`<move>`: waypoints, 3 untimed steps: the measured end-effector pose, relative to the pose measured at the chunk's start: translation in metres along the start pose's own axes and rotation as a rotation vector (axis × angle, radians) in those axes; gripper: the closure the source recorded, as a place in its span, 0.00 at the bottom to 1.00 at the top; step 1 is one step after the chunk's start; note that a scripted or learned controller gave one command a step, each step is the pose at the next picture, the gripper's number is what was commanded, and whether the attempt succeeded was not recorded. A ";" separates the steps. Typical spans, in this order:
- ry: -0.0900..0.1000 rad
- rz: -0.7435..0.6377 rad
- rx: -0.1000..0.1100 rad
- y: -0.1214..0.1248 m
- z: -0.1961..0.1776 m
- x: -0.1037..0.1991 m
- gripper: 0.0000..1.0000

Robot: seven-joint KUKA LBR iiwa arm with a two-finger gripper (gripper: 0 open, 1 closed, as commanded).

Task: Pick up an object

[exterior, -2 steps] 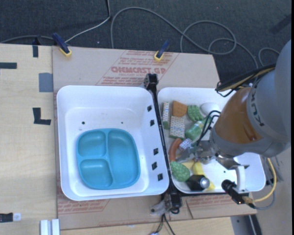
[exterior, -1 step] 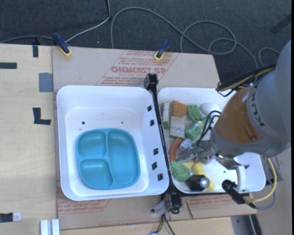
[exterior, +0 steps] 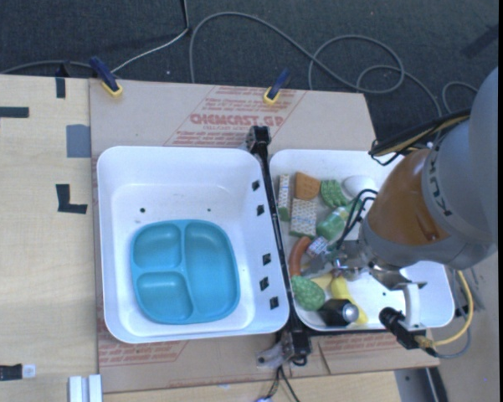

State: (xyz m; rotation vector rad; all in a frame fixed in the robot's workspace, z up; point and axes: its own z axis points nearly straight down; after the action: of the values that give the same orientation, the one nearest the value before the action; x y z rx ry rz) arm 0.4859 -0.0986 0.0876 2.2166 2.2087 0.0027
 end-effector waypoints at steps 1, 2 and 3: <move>0.000 0.000 0.000 0.000 0.000 0.000 0.00; 0.002 -0.001 0.002 0.000 -0.010 0.001 1.00; 0.002 -0.001 0.003 0.000 -0.010 0.001 0.00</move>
State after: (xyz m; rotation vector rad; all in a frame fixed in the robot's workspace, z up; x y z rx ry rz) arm 0.4861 -0.0974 0.0972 2.2178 2.2124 0.0024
